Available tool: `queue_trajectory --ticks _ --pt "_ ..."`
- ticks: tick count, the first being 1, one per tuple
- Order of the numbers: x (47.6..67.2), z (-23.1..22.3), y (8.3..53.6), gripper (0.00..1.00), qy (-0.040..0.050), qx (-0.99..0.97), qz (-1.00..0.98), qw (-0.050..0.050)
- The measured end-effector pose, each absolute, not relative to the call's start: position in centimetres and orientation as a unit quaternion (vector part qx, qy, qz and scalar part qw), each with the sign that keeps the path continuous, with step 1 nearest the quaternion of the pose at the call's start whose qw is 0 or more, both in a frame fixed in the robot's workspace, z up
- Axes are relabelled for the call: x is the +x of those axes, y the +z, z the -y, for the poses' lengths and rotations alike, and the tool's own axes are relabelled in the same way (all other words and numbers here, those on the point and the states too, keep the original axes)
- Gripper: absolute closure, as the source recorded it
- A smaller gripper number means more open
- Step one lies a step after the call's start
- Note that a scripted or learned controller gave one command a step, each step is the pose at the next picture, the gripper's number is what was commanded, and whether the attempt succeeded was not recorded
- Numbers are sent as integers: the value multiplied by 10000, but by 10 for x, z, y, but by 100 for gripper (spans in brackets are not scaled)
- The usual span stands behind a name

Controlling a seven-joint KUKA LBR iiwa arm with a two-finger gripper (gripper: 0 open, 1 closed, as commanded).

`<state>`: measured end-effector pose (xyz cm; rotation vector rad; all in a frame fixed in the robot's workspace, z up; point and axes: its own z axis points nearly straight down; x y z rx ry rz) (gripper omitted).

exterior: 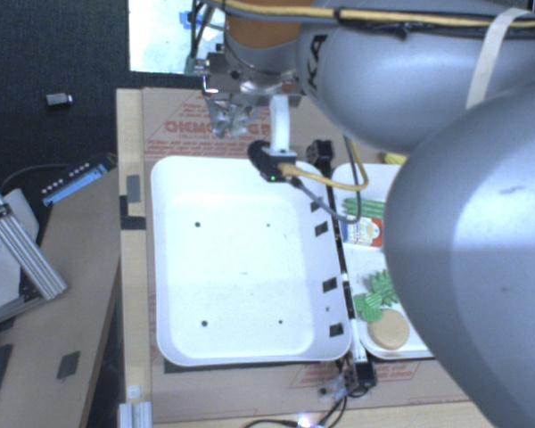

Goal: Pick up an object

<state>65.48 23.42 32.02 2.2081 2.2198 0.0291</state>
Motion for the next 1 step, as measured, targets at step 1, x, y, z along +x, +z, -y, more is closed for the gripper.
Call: queue_trajectory --ticks 1 --pt "664 -233 114 100 -39 7061 -7081 -20"
